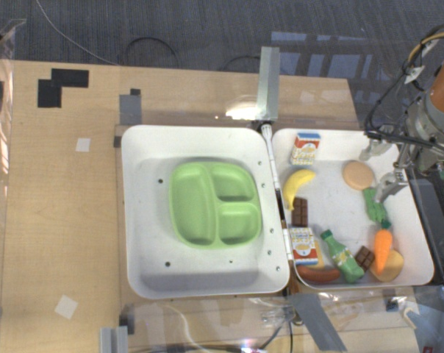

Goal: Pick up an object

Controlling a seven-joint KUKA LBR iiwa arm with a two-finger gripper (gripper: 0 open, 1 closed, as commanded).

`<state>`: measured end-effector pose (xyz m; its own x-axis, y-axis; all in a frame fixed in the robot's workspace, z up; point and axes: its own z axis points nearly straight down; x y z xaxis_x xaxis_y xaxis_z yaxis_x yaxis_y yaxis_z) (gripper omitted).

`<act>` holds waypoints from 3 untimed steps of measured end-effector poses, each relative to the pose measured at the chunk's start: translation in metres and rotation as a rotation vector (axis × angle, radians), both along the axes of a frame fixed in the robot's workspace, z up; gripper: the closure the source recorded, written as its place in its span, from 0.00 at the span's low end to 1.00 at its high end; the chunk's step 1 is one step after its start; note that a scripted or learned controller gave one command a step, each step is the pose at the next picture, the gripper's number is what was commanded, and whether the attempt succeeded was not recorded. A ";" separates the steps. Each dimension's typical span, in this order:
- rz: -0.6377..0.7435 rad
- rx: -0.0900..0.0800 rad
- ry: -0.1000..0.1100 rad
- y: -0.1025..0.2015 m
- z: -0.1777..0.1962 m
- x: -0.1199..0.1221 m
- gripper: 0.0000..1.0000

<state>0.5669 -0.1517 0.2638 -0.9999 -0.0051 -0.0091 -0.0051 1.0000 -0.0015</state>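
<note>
Two white bins sit side by side on the wooden bench, and the right bin (420, 230) is packed with toy food, so the gripper (386, 176) could bump the round cookie (359, 174) just beside it or slip off the green veggie (376, 209) just under it. The arm (435, 105) leans in from the bin's far right edge, with its fingers (389, 188) pointing down, a little apart and holding nothing.

We see toy foods scattered in the right bin (420, 271): a banana (296, 187), chocolate bar (300, 212), carrot (382, 249), green bottle (342, 256), sausage (319, 274) and round bun (359, 174).
</note>
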 end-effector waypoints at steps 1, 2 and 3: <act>0.068 0.003 0.012 -0.026 -0.124 -0.013 0.00; 0.124 -0.004 -0.007 -0.054 -0.174 -0.027 0.00; 0.132 -0.009 -0.024 -0.053 -0.158 -0.021 1.00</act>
<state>0.5455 -0.2047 0.1054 -0.9901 -0.1366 -0.0322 -0.1363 0.9906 -0.0121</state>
